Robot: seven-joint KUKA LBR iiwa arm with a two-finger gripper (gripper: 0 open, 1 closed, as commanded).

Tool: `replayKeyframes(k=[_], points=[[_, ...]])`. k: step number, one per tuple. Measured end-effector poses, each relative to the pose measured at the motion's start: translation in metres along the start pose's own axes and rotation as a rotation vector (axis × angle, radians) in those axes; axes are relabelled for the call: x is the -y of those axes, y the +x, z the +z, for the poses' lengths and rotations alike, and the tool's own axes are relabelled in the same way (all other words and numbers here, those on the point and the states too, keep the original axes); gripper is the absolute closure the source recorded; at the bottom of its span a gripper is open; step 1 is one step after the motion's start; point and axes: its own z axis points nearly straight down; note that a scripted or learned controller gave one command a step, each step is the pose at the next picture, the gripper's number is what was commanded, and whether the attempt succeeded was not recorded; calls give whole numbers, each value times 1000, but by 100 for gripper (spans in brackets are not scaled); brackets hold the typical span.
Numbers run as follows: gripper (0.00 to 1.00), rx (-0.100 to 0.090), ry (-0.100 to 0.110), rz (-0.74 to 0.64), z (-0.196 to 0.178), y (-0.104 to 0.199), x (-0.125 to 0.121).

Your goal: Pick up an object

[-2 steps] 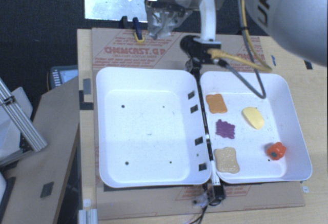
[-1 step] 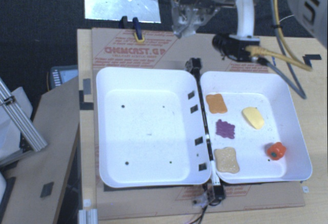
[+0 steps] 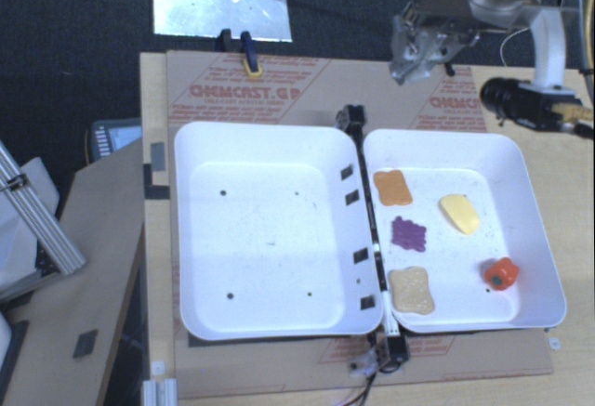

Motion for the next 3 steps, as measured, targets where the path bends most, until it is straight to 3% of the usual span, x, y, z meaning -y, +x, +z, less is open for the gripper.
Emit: replayKeyframes(k=[1,2,3], points=[[100,0,-2,2,-1,-102,62],[100,-1,13,-16,130,-37,62],[100,-3,-2,-15,123,8,21]])
